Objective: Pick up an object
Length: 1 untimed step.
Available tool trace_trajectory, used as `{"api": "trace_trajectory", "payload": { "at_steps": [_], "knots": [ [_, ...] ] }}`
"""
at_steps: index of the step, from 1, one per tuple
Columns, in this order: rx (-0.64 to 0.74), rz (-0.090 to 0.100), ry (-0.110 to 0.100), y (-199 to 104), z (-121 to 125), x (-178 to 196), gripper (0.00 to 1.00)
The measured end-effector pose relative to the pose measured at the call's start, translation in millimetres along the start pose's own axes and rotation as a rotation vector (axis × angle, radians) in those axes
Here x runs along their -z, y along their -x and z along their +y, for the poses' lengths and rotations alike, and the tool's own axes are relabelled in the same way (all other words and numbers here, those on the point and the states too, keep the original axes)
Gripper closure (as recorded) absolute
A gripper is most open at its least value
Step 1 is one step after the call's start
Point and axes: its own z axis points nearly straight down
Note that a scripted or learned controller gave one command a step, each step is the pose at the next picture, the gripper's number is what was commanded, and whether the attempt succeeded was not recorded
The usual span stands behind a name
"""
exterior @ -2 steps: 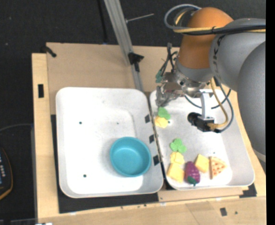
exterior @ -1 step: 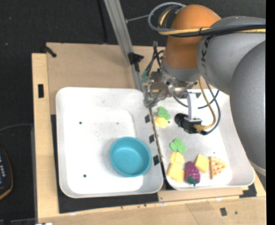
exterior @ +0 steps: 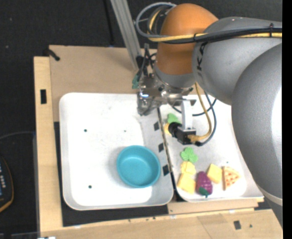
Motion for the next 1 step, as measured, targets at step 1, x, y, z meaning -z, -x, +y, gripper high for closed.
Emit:
{"api": "trace_trajectory", "payload": {
  "at_steps": [1],
  "knots": [
    [-0.005, 0.000, -0.001, 3.0, 0.2, -0.9, 0.00]
  ]
}}
